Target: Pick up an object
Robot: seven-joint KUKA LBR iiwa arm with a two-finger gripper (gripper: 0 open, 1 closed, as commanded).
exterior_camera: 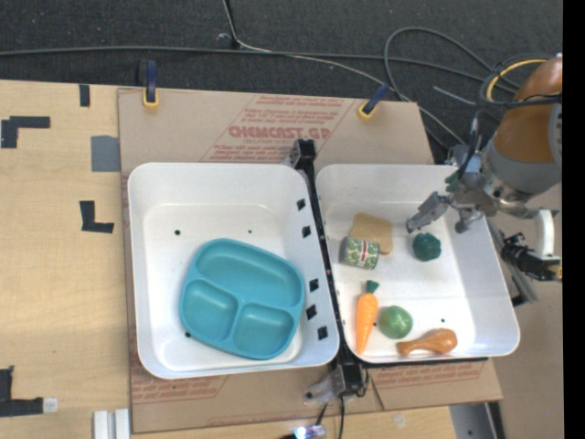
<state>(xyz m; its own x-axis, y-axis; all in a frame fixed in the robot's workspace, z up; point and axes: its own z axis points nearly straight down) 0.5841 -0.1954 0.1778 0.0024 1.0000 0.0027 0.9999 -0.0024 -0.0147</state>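
The right bin [475, 273] holds several small objects. A dark green ball-like piece [426, 246] lies near the bin's middle right. A tan block [373, 230] and a green can [361, 252] on its side sit left of it. Toward the front lie an orange carrot [366, 315], a light green round fruit [395, 322] and a tan gourd-shaped piece [428, 342]. My gripper [445, 219] hangs over the bin's back right, just above and slightly right of the dark green piece. Its fingers are spread open with nothing between them.
A teal divided plate [242, 298] lies in the left bin [146, 245]. A black divider [313, 245] with clips runs between the bins. Cables [439, 71] loop behind the right bin, and the arm's grey body [526, 144] stands at the right.
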